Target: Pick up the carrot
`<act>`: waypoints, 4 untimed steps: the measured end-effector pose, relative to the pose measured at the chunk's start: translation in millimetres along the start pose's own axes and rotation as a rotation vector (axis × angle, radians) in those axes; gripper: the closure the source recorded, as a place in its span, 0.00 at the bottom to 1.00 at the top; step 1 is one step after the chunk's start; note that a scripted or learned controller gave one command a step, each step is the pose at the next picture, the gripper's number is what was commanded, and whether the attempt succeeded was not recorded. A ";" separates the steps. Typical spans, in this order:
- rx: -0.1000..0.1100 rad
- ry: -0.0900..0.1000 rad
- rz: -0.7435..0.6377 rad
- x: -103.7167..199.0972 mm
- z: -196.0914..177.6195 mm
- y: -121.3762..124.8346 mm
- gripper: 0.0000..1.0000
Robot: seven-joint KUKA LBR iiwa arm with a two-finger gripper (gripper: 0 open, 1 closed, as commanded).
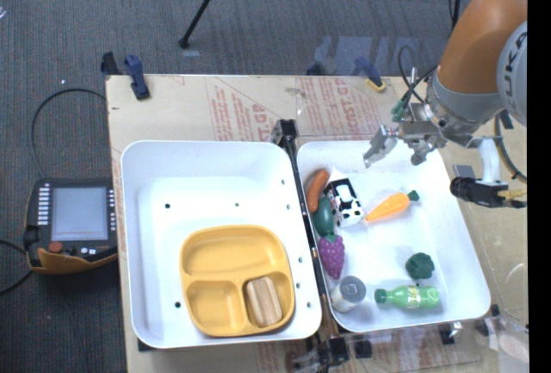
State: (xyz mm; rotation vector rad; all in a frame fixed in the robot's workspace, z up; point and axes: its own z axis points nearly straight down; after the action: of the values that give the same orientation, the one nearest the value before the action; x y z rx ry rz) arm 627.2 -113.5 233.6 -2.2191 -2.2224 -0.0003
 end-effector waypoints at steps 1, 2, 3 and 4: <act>0.021 0.002 0.094 -65.4 134.1 -36.8 0.00; 0.003 0.004 0.095 -64.3 115.7 -30.5 1.00; 0.006 0.003 0.472 -37.0 85.7 -71.9 1.00; 0.006 0.002 0.389 -24.1 56.7 -134.9 1.00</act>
State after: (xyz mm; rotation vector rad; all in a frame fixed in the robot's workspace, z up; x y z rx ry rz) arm 492.3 -137.8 176.9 -2.6020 -1.7488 0.0041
